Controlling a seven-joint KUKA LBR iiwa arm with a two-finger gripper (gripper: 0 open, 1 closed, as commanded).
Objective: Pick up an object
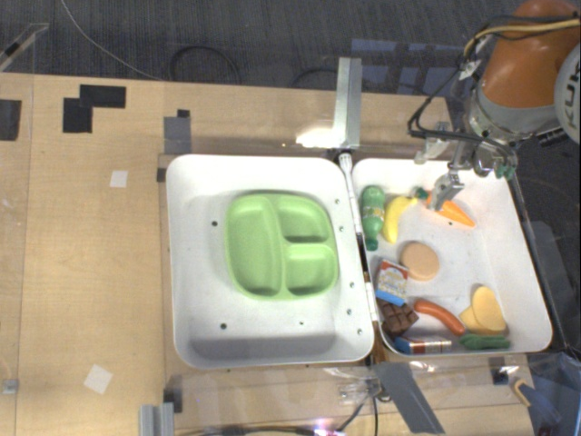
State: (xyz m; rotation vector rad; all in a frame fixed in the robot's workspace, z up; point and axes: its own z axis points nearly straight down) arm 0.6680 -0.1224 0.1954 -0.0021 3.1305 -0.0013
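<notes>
From above, the gripper (447,192) hangs low in the right bin (526,271); whether its tips are spread or closed cannot be told. The orange carrot (457,213) lies just beside them, perhaps touching. Left of the carrot sit a yellow banana (396,218) and green bottle (371,209); a tan disc (420,261) lies below it.

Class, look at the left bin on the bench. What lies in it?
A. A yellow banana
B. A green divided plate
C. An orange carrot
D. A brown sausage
B: the green divided plate lies in the left bin, while the banana, the carrot and the sausage lie in the right bin.
</notes>
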